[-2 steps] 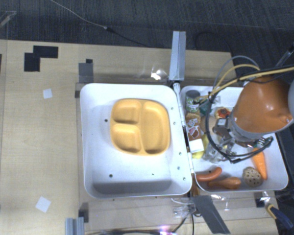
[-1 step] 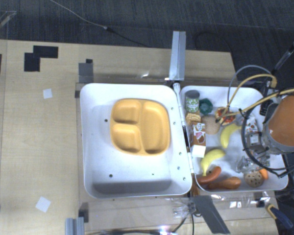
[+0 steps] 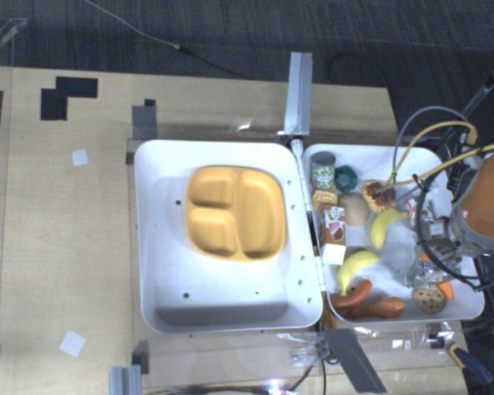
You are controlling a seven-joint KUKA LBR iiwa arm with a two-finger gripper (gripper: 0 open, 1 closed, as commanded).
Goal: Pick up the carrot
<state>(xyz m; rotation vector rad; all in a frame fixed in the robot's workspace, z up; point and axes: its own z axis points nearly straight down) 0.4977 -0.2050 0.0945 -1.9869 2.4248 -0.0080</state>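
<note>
Here the carrot shows as a small orange sliver in the right bin, just right of the cookie and close to that bin's right wall, partly hidden under the arm's cabling. The step in hand looks like the descent onto it, and doing it well probably means coming straight down so the fingers straddle the carrot across its narrow width, without catching the cookie that lies touching or nearly touching it, and with enough room left from the wall for the outer finger to slide in. A grasp low on the carrot would likely hold better than a pinch at its tip, since so little of it is exposed. The arm reaches in above and to the right of the cookie, its orange band over the bin's right side and yellow and black hoses looping off its wrist. The claw hangs just above the cookie and beside the carrot, in a tangle of dark parts; whether its fingers stand apart or together I cannot tell, and nothing is visibly held between them.
</note>
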